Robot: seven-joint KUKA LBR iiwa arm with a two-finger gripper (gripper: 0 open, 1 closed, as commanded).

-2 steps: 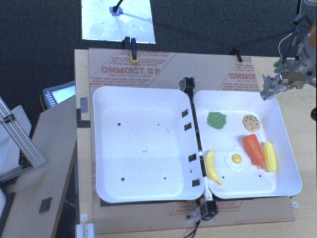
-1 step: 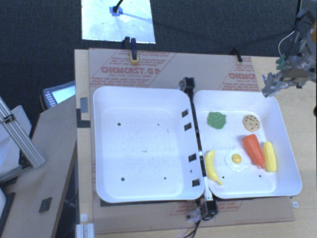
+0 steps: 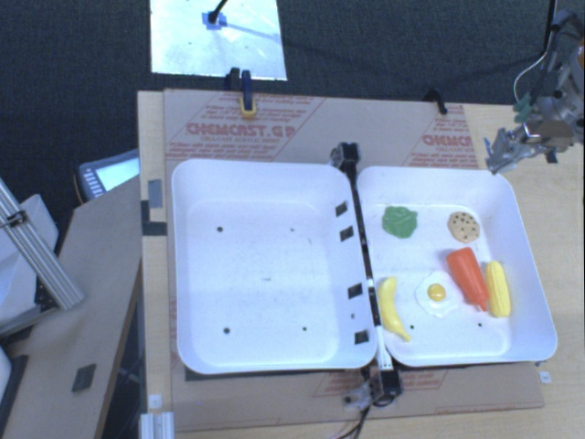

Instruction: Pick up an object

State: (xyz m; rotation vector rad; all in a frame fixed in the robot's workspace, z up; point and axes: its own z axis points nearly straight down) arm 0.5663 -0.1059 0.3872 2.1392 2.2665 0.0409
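Right bin (image 3: 530, 245) holding six toy foods: green leafy piece (image 3: 399, 220) and cookie (image 3: 463, 226) toward the far wall; orange carrot (image 3: 468, 277) lying lengthwise with yellow corn cob (image 3: 498, 288) touching its right side; fried egg (image 3: 437, 294) just left of the carrot; banana (image 3: 392, 307) close along the divider. Left bin (image 3: 265, 273) beside it. Gripper (image 3: 505, 151) poised past the far right corner of the right bin, well apart from every piece, nothing between its fingers; open or closed, cannot tell, too small and blurred.

Probably light, hollow, rigid plastic throughout, smooth and liable to slip. Carrot the likeliest pick: raised, rounded, best pinched across its middle, though the corn crowds one side. Egg and cookie flat, offering little edge. Banana curved, near the wall, awkward for finger clearance.
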